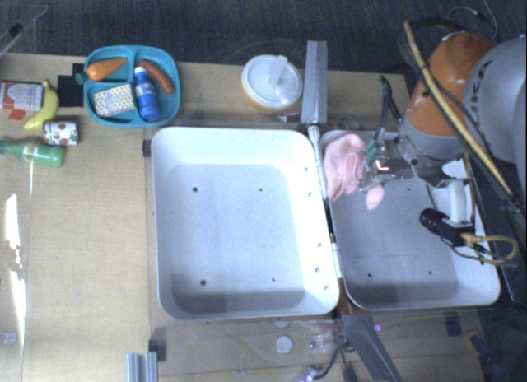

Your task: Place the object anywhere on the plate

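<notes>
The gripper sits low in the right bin, at its far left corner; how its jaws stand cannot be told. A pink plate (soft-edged, partly under the gripper) lies just left of it, against the bin's wall. The left bin adjoins.

Pink soft object, white bins, blue divided tray, orange-banded grey arm, yellow banana
</notes>
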Motion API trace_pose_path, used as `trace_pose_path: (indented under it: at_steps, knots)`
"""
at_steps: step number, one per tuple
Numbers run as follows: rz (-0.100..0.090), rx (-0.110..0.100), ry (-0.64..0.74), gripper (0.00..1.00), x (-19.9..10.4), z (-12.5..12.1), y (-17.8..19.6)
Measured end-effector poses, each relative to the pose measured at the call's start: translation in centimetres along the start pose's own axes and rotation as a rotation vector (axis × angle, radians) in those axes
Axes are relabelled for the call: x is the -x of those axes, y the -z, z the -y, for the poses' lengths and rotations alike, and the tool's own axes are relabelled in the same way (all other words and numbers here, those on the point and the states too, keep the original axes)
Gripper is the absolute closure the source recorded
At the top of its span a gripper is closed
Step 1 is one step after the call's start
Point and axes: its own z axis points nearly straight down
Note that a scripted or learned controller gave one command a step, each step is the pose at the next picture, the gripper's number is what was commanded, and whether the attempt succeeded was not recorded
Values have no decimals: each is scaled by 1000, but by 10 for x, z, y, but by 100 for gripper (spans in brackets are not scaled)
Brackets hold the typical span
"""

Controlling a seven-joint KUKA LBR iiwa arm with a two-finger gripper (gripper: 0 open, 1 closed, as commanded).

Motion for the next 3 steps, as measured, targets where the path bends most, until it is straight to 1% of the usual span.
trace_pose_path:
  at_steps: [1, 2, 3]
  knots:
    - [0, 0, 7, 100, -1, -2, 40]
    - [0, -1, 411, 100, -50, 17, 35]
    - [-1, 0, 815, 100, -102, 15, 35]
